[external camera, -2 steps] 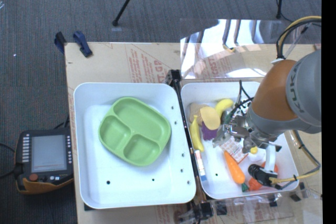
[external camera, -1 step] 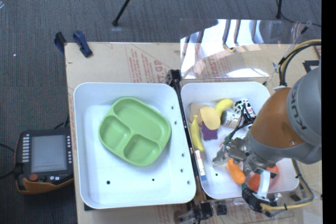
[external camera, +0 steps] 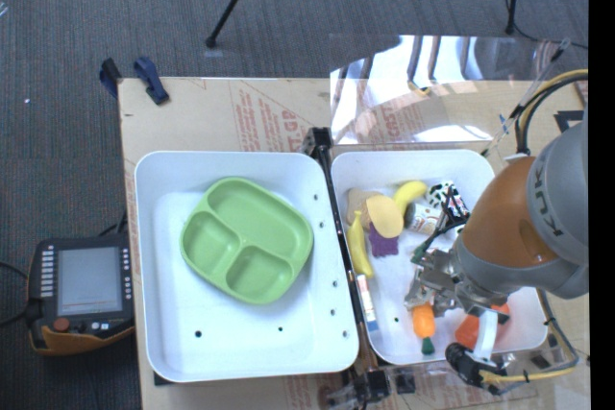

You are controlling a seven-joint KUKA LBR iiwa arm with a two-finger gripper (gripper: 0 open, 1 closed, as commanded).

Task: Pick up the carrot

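Note:
The carrot [external camera: 423,321] is a small orange piece with a green end pointing to the front. It lies on the floor of the right bin [external camera: 480,163], near its front wall. My gripper [external camera: 430,291] hangs at the end of the grey and orange arm, right over the carrot's rear end and touching or almost touching it. The wrist hides how the gripper meets the carrot.
Another orange item [external camera: 467,330] lies just right of the carrot. Behind are a banana [external camera: 358,246], a purple piece [external camera: 384,246], a tan disc [external camera: 384,214], a small can [external camera: 424,218] and a marker [external camera: 365,299]. The left bin [external camera: 163,322] holds a green divided plate [external camera: 247,240].

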